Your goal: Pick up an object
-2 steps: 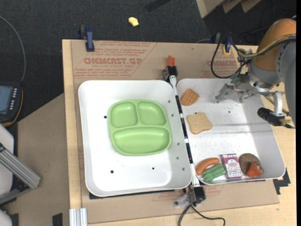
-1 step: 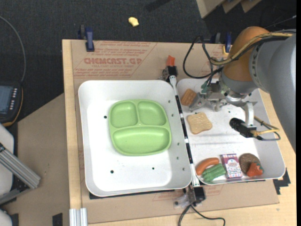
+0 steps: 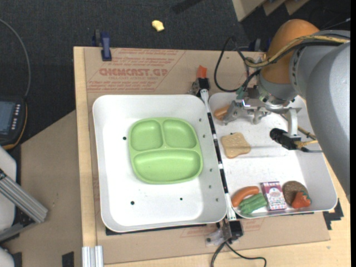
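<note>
**End effector low at the far end of the right bin, with open floor in the middle**

You have the end effector [image 3: 246,114] at the far end of the right bin [image 3: 267,166], close to that bin's far wall. From this angle you cannot tell whether it is open or closed, and nothing can be seen gripped in it. The grey arm [image 3: 328,93] comes in over the bin's right rim and covers that corner.

An orange-brown piece [image 3: 221,113] lies just to the left of the end effector, tucked against the wall shared with the left bin [image 3: 111,166]. A slice of toast [image 3: 236,145] lies flat a little nearer to you. It is also close to that shared wall and apart from everything else.

The remaining objects are crowded along the near rim. From left to right they are an orange sausage [image 3: 245,193] with a green vegetable [image 3: 254,204] touching its near side, a small pink box [image 3: 272,197], a brown round item [image 3: 293,189] and a red piece [image 3: 302,202] pressed against it. All of them sit tight to the rim, so you get little room on that side.

The bare white floor between the toast and that near row is your widest open area.

In the left bin, a green divided plate [image 3: 164,150] sits in the middle with a clear margin all round. Both bins rest on the table [image 3: 83,121], with a blue clamp [image 3: 104,44] on its far edge.
</note>
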Available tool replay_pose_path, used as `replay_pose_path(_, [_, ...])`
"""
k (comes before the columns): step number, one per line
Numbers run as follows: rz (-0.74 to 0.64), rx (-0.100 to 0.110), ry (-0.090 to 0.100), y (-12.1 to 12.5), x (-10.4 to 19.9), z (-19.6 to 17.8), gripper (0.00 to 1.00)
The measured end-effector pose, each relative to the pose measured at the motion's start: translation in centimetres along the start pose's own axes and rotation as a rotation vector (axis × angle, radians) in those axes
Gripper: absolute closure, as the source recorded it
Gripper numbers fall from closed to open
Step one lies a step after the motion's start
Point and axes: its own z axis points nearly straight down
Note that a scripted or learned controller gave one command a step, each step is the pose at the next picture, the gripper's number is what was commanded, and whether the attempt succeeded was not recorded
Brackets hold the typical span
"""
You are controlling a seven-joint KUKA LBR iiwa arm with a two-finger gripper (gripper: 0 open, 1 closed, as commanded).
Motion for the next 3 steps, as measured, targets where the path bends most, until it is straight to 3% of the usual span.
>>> replay_pose_path(1, [0.008,-0.02,0.003,-6.8,0.6,0.1,0.0])
replay_pose_path(2, [0.008,-0.021,0.002,-9.8,-0.5,0.2,0.0])
replay_pose_path(3, [0.007,-0.03,0.001,-9.6,-0.5,-1.0,1.0])
